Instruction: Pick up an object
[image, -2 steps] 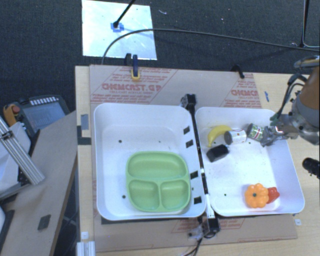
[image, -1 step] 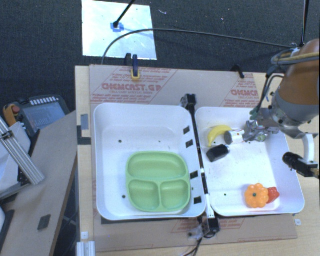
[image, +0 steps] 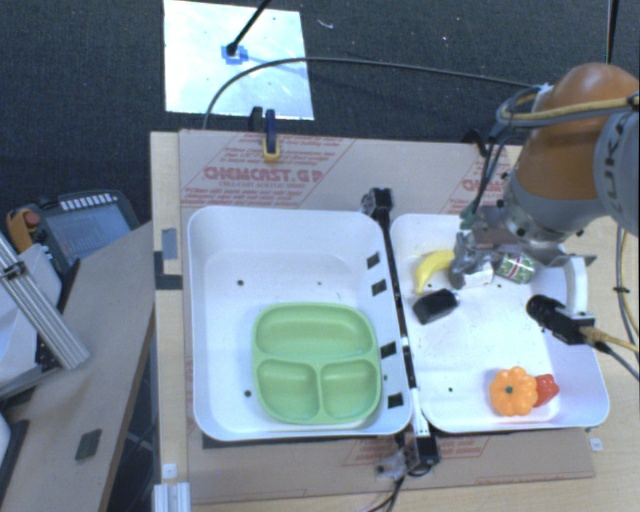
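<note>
In the right bin (image: 600, 405), the banana (image: 433, 268) lies near the left wall toward the far edge, its long axis slanting from far right to near left, with a black block (image: 435, 305) just beside it on the near side. The gripper (image: 468, 272) hangs just right of the banana's far end, apparently touching nothing; I cannot tell how it is set.

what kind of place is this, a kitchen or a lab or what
Most likely a robotics lab or test bench, not a kitchen. A grey and orange arm reaches over two white bins holding toy-like items such as a banana and an orange pumpkin, and a control pendant sits nearby.
</note>
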